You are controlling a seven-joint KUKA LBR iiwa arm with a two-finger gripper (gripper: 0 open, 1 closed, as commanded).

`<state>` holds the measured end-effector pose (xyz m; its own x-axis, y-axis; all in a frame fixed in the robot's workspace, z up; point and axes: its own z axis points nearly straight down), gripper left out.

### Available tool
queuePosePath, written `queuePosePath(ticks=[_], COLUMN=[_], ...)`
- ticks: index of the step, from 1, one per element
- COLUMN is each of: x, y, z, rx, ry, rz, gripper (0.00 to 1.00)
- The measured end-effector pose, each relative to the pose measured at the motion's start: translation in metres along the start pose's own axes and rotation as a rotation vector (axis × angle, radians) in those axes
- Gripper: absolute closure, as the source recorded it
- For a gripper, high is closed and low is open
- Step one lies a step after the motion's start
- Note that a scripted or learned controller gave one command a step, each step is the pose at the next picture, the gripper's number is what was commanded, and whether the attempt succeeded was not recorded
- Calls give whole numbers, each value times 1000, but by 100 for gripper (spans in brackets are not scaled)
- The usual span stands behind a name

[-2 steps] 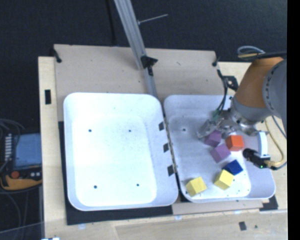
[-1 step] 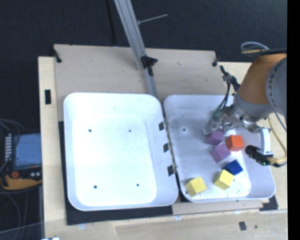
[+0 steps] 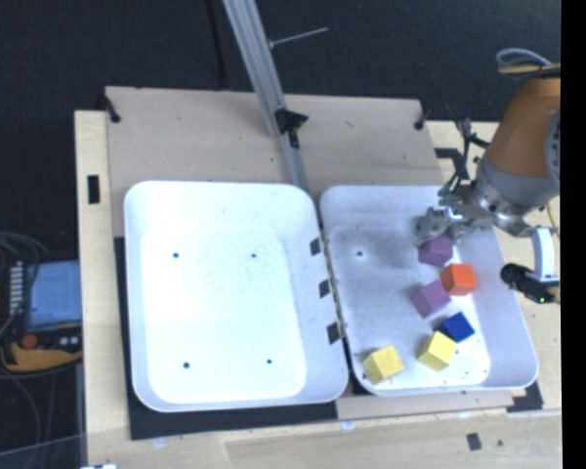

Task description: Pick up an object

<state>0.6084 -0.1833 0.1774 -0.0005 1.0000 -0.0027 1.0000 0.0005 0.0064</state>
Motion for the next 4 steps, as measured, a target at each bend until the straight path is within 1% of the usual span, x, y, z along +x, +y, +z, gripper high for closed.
queuePosePath(ticks=[1,2,3,4], x=[-4,-6,41,99], y=[0,1,-8,-17], z=[-65,-88,-94,-94], rx=[-1,4,7,6], ry=[-1,1,3,3], rz=[-1,-2,-5,-3], gripper=[100,100,100,100])
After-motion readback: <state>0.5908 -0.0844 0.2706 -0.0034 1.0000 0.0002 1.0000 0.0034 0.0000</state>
